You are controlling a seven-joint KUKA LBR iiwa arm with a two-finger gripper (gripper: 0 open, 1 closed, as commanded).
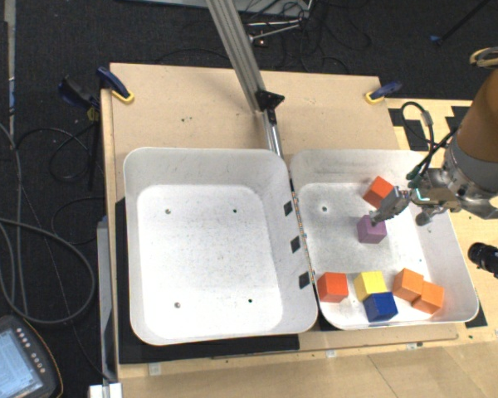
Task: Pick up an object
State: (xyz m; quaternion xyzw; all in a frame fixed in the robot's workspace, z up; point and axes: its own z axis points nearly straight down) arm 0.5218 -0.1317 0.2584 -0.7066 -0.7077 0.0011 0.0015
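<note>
In the right bin [332, 172], my gripper [407, 211] hangs over the middle right area, open, with nothing between its fingers. Its left finger [389, 208] points down at the top right corner of a purple cube [370, 230]; I cannot tell whether they touch. An orange block [378, 191] lies just up and left of that finger. Along the front of this bin sit an orange cube [333, 286], a yellow cube [369, 283], a blue cube [381, 306] and two more orange blocks [408, 282] [431, 297].
The left bin [141, 222] stands beside the right one, their rims meeting at mid bench. A slanted metal pole [236, 40] comes down from the back to the bins' shared edge. Clamps [114, 83] [382, 92] grip the board's far corners.
</note>
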